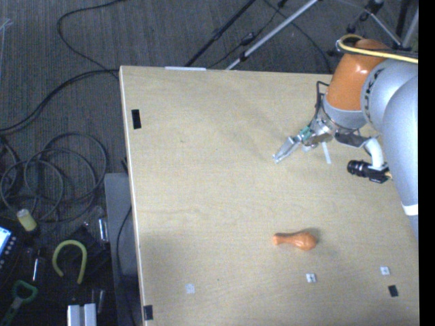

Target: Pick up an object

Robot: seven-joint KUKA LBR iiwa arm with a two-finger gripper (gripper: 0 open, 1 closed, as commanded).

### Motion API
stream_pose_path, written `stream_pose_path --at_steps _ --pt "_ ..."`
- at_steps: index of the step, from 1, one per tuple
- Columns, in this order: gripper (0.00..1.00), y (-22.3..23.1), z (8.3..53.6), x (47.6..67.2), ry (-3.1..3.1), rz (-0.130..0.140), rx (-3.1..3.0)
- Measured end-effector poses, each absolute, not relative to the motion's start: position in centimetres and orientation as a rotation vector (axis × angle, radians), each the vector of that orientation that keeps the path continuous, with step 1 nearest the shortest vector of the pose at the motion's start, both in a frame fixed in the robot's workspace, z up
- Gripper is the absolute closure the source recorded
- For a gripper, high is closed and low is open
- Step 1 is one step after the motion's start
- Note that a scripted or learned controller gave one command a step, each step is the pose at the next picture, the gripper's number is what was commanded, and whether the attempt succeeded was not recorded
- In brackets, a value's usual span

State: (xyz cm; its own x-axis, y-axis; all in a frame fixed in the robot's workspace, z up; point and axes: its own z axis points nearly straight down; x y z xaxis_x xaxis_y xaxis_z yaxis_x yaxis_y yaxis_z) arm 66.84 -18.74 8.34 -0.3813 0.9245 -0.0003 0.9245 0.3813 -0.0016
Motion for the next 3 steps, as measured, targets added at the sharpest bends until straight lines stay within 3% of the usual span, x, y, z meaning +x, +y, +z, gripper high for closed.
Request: stream_pose_path --at_steps 1,2,3 --pt "0.0 -13.1 8.4 66.9 -2.874 -0.002 -1.269" --pt "1.0 -12.9 9.4 66.9 -2.875 -0.009 -1.27" --pt "1.0 -8.1 18.4 65.7 -2.787 -0.002 -1.452"
